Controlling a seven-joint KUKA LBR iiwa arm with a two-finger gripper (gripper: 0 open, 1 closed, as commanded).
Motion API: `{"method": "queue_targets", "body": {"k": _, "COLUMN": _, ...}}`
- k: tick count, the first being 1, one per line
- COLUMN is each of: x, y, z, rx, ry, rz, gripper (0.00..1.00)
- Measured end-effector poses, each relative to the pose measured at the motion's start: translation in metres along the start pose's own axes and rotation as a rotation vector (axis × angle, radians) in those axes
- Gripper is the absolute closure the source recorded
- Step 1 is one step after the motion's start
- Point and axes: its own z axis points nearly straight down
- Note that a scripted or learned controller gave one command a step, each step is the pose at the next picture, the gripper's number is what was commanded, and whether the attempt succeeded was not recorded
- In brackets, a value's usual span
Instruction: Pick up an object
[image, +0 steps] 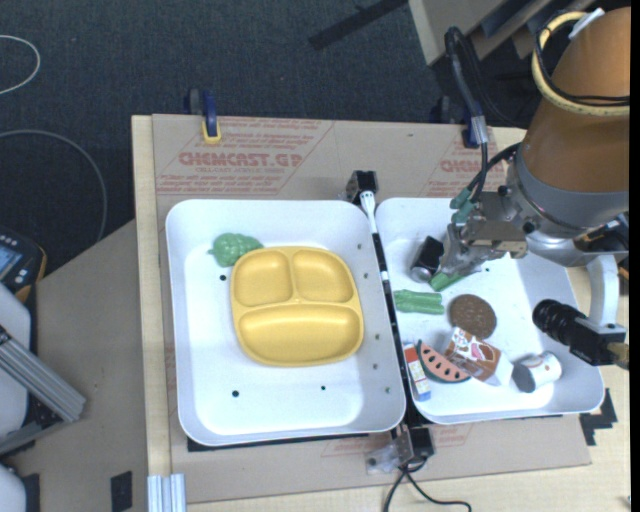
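Lowest in the frame, the right bin's (560, 400) near edge is crowded: a watermelon slice (443, 364) beside a small red-and-white packet (473, 352), and a grey-white cylinder (535, 372) at lower right. Just above sits a brown round cookie (472, 314), then a green bar (417, 301) close to the divider between bins. Higher, the gripper (452, 262) hangs over the bin's upper middle; whether it is open or closed cannot be told. The left bin (200, 380) holds a yellow divided plate (296, 304) and a green lump (236, 247), with bare floor along its lower edge.
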Motion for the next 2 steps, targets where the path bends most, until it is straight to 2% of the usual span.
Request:
{"method": "queue_targets", "body": {"k": 1, "x": -0.058, "y": -0.005, "z": 0.111, "rx": 0.025, "ry": -0.002, "rz": 0.009, "gripper": 1.0}}
{"method": "queue_targets", "body": {"k": 2, "x": -0.018, "y": 0.018, "z": 0.103, "rx": 0.012, "ry": -0.001, "rz": -0.002, "gripper": 1.0}}
